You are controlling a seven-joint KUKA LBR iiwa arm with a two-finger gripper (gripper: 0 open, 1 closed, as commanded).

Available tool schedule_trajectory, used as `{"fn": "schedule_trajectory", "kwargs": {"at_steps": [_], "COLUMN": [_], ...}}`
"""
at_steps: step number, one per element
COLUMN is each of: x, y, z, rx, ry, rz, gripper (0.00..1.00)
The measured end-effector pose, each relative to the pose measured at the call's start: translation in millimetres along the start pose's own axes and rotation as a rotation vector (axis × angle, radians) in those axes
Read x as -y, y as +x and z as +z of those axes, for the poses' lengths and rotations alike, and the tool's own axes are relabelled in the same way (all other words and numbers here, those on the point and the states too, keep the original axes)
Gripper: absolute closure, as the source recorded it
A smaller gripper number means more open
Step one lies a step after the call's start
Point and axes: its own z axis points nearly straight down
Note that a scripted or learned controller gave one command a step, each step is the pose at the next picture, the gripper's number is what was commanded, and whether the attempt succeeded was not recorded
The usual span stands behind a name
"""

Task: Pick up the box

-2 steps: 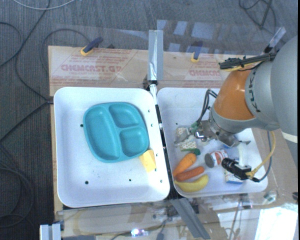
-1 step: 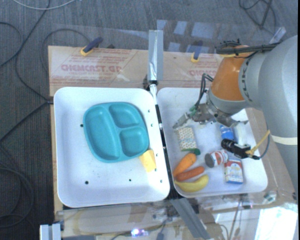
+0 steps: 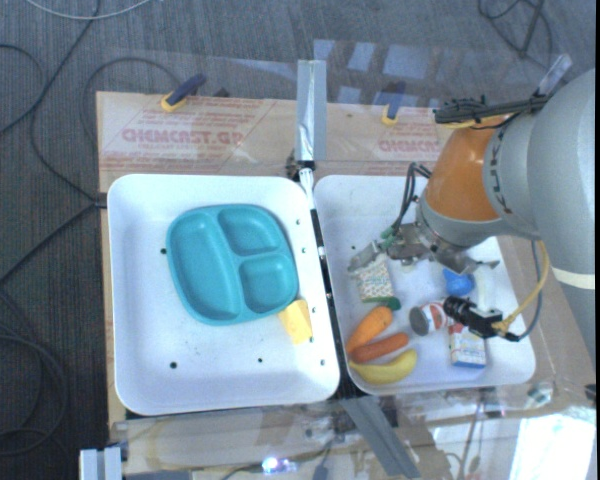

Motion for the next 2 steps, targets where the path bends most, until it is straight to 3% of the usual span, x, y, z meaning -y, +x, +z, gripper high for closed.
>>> {"fn": "schedule_trajectory", "kwargs": {"at_steps": [1, 2], "x": [0, -3], "y": [-1, 67], "z": [-9, -107], "rx": [0.001, -0.01], "ry": [0.001, 0.02], "rz": [0.002, -0.059], "gripper": [1.0, 1.0]}}
